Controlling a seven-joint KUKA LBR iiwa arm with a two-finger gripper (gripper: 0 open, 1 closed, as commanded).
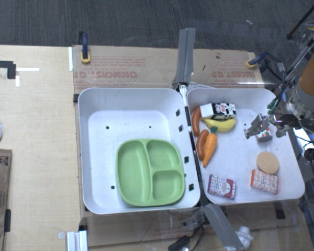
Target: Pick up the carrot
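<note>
1. Fingers of the grey two-finger gripper (261,130) hang over the right side of the right shallow white bin (290,190); from where I stand I cannot tell whether they are parted or closed, and nothing sits between them.
2. Well apart to their left, the orange plastic carrot with a green top (209,146) lies slanted near that bin's left wall.
3. It touches a reddish sausage-shaped toy (201,143) on its left, just below a yellow toy banana (221,123).
4. 1 green divided plate (149,171) rests in the left shallow white bin (94,114).

Glossy plastic carrot (210,145), smooth green plastic plate (149,172)
</note>
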